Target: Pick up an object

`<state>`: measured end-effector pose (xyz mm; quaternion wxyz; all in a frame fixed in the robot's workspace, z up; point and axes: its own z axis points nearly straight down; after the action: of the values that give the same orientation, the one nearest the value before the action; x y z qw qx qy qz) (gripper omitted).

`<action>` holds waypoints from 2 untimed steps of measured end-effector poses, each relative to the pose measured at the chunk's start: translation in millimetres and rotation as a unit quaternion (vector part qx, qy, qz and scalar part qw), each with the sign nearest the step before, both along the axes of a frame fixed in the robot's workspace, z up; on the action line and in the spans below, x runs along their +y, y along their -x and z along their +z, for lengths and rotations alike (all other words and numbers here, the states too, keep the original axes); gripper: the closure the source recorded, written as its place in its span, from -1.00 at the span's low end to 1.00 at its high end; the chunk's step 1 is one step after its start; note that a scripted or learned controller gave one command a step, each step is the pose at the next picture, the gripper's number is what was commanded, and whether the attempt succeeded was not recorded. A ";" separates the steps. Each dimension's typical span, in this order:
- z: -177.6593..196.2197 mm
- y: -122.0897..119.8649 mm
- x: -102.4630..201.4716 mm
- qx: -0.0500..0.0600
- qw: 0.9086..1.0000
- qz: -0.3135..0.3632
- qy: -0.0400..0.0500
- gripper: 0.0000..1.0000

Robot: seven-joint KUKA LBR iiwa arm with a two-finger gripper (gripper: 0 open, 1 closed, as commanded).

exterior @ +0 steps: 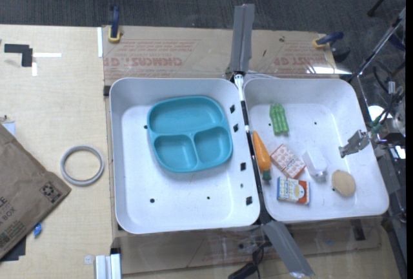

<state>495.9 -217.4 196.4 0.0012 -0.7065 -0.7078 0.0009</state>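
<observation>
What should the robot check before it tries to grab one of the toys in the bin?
1. Gripper is over the right bin with the toys: ok, it sits by the bin's right wall.
2. Fingers open enough: cannot tell, too small to see.
3. A toy lies near the gripper: ok, the tan potato is just below it in the view.
4. Potato has free space around it: ok, nothing touches it.
5. Carrot is easy to take: not ok, it lies against the bin's left wall.
6. Gripper has nothing in it: cannot tell.
</observation>
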 end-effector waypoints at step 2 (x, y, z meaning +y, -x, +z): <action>-101.4 -6.6 110.9 -0.004 0.993 -0.114 0.000 -1.00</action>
<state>502.5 -106.5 95.0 -0.0015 -0.7827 -0.6224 -0.0014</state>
